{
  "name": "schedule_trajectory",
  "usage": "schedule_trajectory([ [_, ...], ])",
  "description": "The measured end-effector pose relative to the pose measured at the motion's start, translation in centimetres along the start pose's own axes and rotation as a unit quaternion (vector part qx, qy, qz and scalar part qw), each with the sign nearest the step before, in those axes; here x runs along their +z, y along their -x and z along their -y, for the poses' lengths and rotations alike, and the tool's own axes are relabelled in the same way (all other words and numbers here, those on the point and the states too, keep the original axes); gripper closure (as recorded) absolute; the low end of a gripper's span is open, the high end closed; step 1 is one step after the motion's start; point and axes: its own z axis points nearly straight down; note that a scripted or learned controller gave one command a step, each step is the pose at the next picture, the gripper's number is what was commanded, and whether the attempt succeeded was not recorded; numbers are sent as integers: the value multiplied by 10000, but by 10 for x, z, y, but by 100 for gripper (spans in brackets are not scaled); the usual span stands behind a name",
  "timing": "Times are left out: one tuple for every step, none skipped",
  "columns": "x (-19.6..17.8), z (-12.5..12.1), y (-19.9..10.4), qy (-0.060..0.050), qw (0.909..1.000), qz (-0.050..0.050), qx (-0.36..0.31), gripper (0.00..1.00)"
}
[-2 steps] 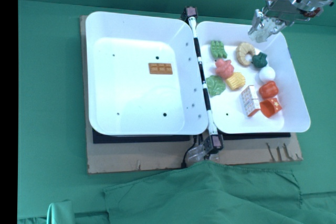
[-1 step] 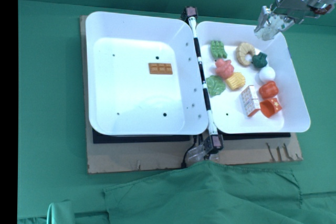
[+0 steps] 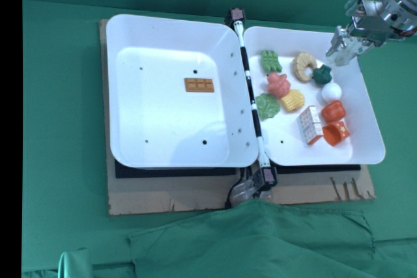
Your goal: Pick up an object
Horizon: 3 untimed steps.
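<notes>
The right bin holds several small toy foods: a green leafy piece, a yellow ring, a dark green piece, a pink piece, a yellow corn-like piece, a white ball, a light green piece, an orange-red pepper, a red-and-white box and an orange cup. In the left bin lies a brown chocolate bar. My gripper hangs above the right bin's far right rim, just right of the dark green piece, with nothing between its fingers.
A black-and-white divider bar runs between the two bins. Both bins rest on a cardboard sheet over green cloth. A fold of green cloth lies in front of the bench.
</notes>
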Motion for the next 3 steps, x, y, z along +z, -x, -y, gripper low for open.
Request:
schedule_trajectory([
  [6, 15, -20, 7, 10000, -5, -21, 100],
  [25, 58, -65, -4, 10000, -11, -37, 100],
  [126, 56, -42, -38, 10000, -1, 1, 100],
])
